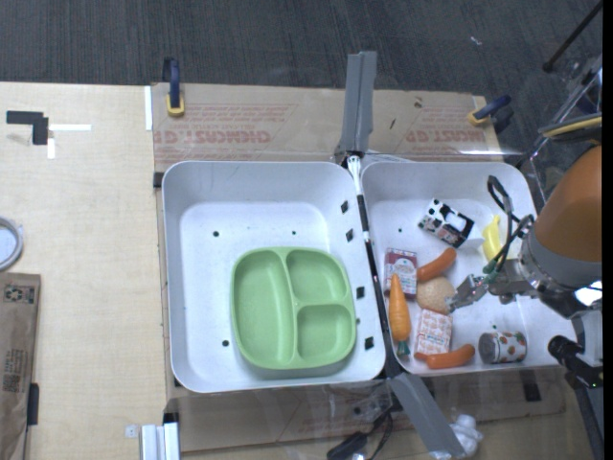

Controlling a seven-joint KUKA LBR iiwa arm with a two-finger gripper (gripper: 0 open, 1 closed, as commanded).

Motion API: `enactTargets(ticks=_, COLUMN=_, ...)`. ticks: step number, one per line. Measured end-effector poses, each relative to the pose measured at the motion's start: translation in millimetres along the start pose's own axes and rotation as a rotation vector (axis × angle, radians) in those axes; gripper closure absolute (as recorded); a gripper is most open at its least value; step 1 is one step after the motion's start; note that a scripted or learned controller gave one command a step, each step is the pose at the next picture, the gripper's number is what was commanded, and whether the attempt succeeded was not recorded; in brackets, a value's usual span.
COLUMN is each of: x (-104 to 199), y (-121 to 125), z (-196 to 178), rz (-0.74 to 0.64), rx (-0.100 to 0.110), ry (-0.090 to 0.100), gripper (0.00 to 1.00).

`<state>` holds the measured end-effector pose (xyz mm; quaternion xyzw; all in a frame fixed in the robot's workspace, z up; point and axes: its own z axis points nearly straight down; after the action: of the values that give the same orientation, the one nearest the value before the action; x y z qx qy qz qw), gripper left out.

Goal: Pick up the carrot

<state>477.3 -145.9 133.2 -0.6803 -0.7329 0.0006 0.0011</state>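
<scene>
Nearest the lens, lower right, the grey arm's pincer (pixel 464 296) hovers with fingers apart over the right white bin (pixel 407 179), beside the long orange carrot (pixel 398 310) against its left wall, likely needing a leftward descent; wooden bench (pixel 77 257), dark floor beyond.

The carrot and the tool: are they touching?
Apart. The camera view shows the carrot along the right bin's left wall, and the tool over a round beige item, with that item between them.
</scene>
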Motion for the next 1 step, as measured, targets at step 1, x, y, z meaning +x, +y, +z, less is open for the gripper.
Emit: enactTargets(ticks=1, x=0.0, y=0.0, z=0.0, rz=0.000, rx=0.000, ry=0.000, gripper=0.00)
